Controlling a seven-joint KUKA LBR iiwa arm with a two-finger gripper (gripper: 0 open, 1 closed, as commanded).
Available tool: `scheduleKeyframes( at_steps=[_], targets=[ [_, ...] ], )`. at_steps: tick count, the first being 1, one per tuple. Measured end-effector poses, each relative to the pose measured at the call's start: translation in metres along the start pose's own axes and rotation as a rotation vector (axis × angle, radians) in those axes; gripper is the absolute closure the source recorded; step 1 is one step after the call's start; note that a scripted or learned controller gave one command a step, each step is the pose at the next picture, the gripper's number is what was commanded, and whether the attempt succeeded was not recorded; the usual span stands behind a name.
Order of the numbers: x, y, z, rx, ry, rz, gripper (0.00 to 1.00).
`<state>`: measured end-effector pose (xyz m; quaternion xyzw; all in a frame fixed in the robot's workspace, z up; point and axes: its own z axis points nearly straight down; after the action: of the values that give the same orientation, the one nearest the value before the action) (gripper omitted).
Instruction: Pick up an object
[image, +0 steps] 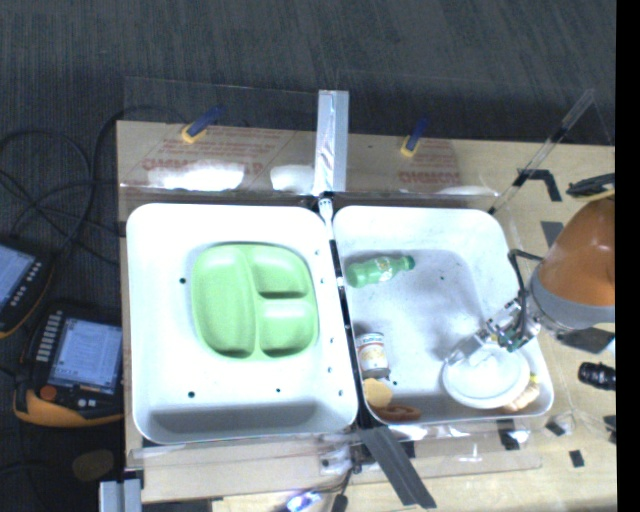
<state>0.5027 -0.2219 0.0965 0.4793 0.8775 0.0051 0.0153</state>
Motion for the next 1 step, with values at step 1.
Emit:
scheduleKeyframes(
  at_steps=[1],
  targets=[
    [0.0589,0.0254,0.0019,0.006,0.004,0.040,0.00]
  ],
)
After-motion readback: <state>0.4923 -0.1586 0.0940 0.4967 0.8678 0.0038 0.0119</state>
